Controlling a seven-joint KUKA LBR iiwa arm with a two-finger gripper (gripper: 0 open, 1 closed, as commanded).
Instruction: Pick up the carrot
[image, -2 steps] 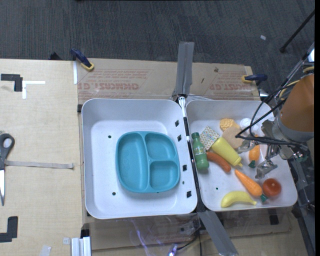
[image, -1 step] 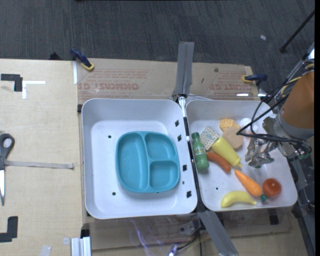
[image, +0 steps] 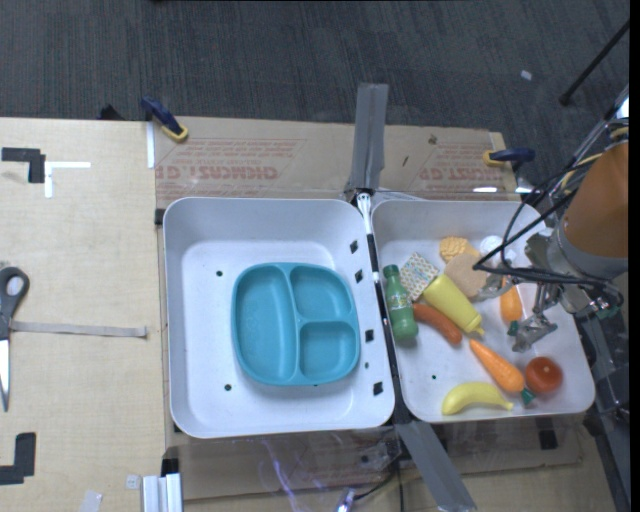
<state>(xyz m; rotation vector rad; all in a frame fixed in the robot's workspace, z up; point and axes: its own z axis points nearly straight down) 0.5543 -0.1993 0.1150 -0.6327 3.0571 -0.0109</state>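
Your orange plastic carrot with green top (image: 499, 366) lies slanted near the front of the right white bin (image: 430, 395), between the yellow banana (image: 476, 398) and red tomato (image: 544, 374). Your tool (image: 533, 330) hangs just beyond it; whether its fingers are apart, you cannot tell.

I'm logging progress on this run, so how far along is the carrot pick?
Done: the gripper is over the right bin, above the toy food. In hand: nothing visibly; the carrot lies on the bin floor between the banana and tomato. Left: descend, grasp and lift it.
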